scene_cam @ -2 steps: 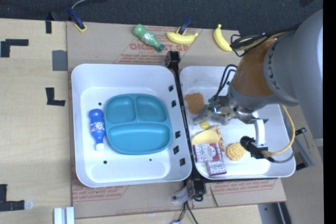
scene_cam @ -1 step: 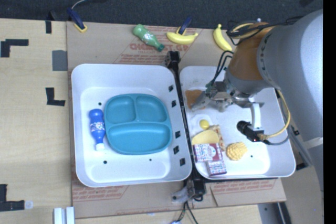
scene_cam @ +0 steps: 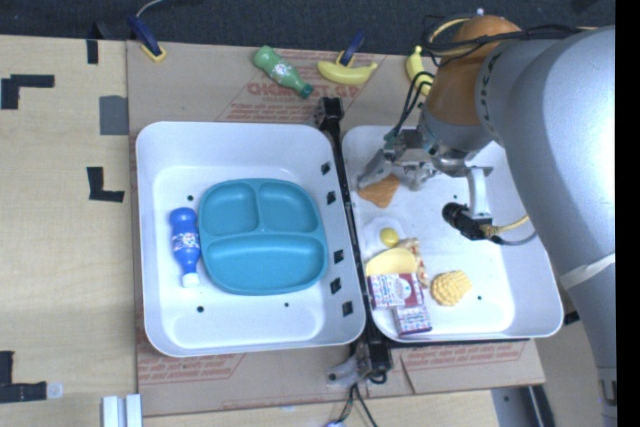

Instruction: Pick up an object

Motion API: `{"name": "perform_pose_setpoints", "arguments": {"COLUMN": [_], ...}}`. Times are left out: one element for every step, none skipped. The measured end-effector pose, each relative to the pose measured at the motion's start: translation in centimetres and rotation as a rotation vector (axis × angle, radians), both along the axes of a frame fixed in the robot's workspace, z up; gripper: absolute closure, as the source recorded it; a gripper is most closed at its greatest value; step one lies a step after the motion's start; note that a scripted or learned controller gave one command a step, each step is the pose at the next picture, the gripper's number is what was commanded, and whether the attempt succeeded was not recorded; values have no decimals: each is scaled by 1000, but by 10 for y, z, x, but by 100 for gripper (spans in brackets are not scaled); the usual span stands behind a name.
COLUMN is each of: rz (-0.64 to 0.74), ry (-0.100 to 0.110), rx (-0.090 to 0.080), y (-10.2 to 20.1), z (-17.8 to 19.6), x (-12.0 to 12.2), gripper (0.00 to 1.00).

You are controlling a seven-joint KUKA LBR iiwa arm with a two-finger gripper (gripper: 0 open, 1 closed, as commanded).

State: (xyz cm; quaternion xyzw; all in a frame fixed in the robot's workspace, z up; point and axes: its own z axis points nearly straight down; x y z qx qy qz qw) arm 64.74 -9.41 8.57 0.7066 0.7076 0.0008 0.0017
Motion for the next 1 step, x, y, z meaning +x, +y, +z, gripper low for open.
{"name": "perform_pose_setpoints", "arguments": {"rz": [0], "ry": [0], "rx": [0], "y": [0], "z": [0], "x": [0], "gripper": [0]}}
